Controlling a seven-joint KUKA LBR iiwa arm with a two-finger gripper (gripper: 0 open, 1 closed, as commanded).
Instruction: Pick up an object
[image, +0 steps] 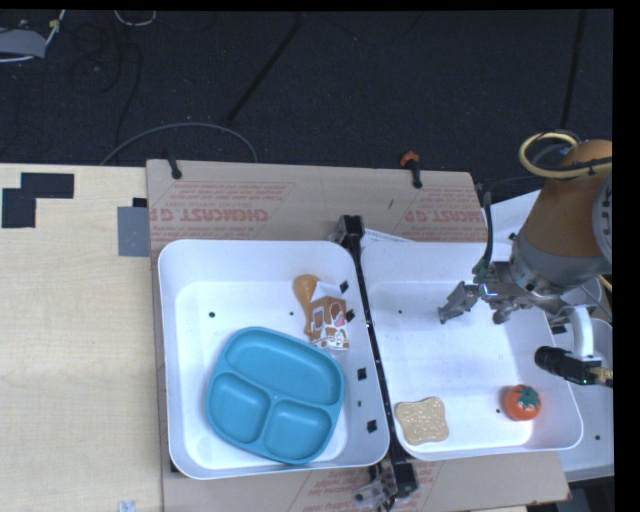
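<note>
In the right bin (440, 345) lie a beige toast-shaped piece (422, 421) near the front rim and a small orange tomato-like toy (521, 402) at the front right. My gripper (480, 301) hangs over the right bin's back half, fingers spread open, nothing between them. The left bin (190, 300) holds a blue divided plate (274, 394), an orange-brown piece (305, 289) and a small patterned packet (327, 323) by the divider.
A black clamp strip (360, 320) runs between the two bins. Brown cardboard (300, 205) lies under the bins. The arm's orange band (580, 160) and a yellow cable loop (545, 150) sit at the right edge.
</note>
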